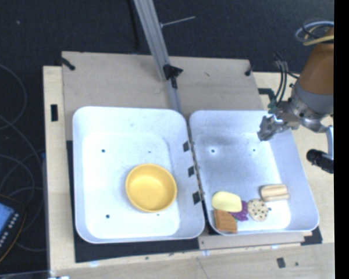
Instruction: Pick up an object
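Two bins sit side by side on the bench [55, 156]. The left bin [104, 127] holds a bowl [150, 187], near of its middle and toward its right. In the right bin [232, 150], everything lies along the near edge: a lemon-shaped piece [227, 201] left, a waffle-like block [225, 221] just nearer, a cookie [258, 210] to their right, and a bread-roll-shaped piece [274, 192] farther right. The gripper [267, 128] hangs over that bin's far right corner.

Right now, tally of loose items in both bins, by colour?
Yellow: 2, round plastic bowl, oval lemon-like piece
Tan: 3, bread-roll cylinder, speckled round cookie, square waffle-textured cracker
Purple: 1, small scrap
Total: 6
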Controlling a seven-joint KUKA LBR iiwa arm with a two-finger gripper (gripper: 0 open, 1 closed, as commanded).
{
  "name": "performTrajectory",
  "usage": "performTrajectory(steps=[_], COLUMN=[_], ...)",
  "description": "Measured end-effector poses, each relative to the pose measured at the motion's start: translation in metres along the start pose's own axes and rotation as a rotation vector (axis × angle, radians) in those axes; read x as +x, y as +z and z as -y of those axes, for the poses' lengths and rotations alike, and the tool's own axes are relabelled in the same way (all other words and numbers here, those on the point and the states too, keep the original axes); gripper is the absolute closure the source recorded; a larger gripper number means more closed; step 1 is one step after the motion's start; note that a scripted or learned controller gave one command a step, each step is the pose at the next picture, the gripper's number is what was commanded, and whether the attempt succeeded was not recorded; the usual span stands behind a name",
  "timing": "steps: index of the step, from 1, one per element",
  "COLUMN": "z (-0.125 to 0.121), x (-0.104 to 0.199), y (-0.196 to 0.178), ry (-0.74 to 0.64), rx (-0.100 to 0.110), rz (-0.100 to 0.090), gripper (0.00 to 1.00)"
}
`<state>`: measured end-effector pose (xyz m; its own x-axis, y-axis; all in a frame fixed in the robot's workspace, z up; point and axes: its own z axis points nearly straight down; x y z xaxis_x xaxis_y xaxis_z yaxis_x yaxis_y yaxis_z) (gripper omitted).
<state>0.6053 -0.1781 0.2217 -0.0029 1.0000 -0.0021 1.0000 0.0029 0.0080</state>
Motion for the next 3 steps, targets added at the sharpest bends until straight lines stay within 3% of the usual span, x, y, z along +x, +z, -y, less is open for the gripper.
performTrajectory(steps=[3], z=[0.047], x=[0.149], y=[-0.025], ry=[-0.005], rx=[0.007], rz=[-0.004], gripper=[1.00])
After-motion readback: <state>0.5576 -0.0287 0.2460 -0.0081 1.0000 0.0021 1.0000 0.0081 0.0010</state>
